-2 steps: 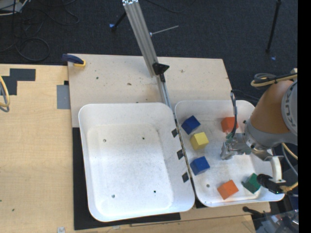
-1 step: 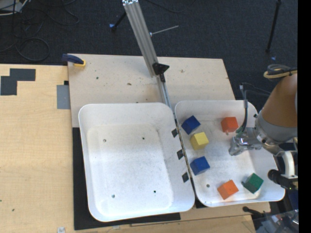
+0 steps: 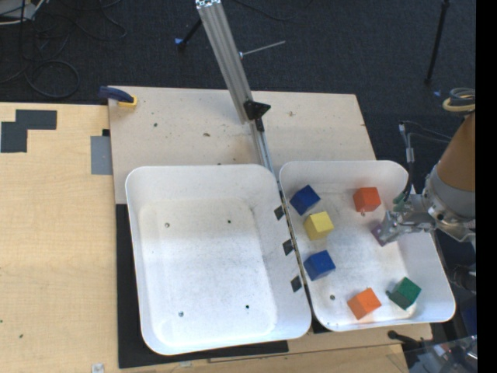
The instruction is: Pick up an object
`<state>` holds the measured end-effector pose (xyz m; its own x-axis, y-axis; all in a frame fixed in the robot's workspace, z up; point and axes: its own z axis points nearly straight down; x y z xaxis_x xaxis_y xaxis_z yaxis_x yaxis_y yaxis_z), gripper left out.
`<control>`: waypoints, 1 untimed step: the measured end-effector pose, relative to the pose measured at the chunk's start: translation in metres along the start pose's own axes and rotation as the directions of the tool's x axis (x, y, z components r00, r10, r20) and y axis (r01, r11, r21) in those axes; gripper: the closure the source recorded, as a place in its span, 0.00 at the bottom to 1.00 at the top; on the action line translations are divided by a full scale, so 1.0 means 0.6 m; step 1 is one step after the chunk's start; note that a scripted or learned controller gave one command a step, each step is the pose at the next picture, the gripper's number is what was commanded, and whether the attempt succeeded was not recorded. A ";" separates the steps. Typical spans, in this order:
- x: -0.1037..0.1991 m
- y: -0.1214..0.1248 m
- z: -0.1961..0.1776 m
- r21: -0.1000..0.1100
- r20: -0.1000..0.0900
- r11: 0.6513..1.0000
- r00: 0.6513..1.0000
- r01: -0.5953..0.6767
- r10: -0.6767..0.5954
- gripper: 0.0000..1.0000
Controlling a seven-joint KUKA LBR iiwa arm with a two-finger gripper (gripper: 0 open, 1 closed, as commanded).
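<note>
The right bin [image 3: 435,309] holds several cubes. A blue cube [image 3: 304,199] and a yellow cube [image 3: 318,224] lie near its left wall, with a second blue cube [image 3: 319,264] below them. One orange cube [image 3: 366,200] sits toward the back and another orange cube [image 3: 363,302] near the front. A green cube [image 3: 404,293] rests in the front right corner. My gripper [image 3: 386,231] hangs low over the bin's right half, just below and right of the back orange cube. It touches no cube that I can see.
The left bin [image 3: 140,208] stands beside the right one, with black clips [image 3: 287,247] along the seam between them. A slanted aluminium bar [image 3: 229,57] rises behind the bins. A blue and yellow clamp [image 3: 118,95] lies at the board's back left.
</note>
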<state>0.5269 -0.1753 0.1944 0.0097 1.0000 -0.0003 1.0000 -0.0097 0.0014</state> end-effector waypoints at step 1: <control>-0.002 0.002 -0.088 -0.002 0.001 1.000 1.000 0.011 -0.011 1.00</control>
<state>0.5280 -0.1763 0.2473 -0.0009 1.0000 -0.0010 1.0000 0.0009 0.0038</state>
